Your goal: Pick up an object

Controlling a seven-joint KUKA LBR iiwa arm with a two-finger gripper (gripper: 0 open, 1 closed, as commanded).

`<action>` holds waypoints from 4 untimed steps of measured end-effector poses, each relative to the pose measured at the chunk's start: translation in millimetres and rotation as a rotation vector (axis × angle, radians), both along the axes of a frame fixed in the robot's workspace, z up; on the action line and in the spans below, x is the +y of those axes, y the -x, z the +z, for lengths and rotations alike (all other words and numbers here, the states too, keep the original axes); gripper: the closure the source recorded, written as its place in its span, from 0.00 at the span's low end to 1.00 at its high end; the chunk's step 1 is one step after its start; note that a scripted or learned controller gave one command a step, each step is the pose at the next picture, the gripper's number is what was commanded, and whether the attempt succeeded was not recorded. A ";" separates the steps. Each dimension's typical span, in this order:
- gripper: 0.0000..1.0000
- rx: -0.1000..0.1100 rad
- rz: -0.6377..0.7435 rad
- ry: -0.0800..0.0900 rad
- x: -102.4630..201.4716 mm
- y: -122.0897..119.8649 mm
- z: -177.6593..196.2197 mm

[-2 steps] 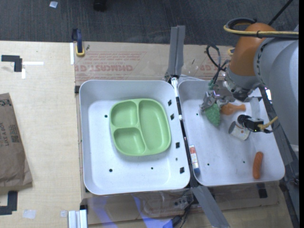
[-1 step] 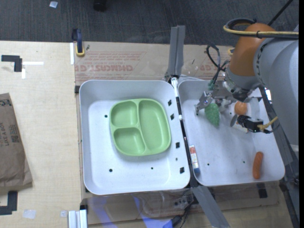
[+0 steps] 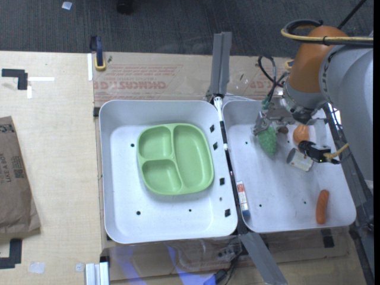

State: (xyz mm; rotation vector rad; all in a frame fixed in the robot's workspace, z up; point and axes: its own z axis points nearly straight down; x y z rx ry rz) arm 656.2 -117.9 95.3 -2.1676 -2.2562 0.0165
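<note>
My gripper [image 3: 265, 122] is low in the far part of the right bin [image 3: 267, 206], under the orange-banded wrist. A dark green object [image 3: 269, 141] lies directly below it on the bin floor, touching or nearly touching the gripper's tip. An orange rounded object [image 3: 301, 132] sits just to the gripper's right. A small white and grey cylinder [image 3: 300, 160] lies nearer the front from there. An orange sausage-shaped piece [image 3: 321, 206] rests by the bin's right front corner.
The left bin [image 3: 119, 206] holds a light green divided plate [image 3: 176, 158]. A black and yellow cable [image 3: 323, 154] hangs from the arm over the right bin. A brown paper bag [image 3: 15, 177] lies on the bench at far left.
</note>
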 end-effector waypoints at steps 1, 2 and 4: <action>1.00 -0.012 0.057 0.001 67.1 -2.9 93.9; 1.00 -0.012 -0.185 0.005 62.5 -3.0 137.7; 0.00 -0.011 -0.008 0.002 -13.7 3.4 100.5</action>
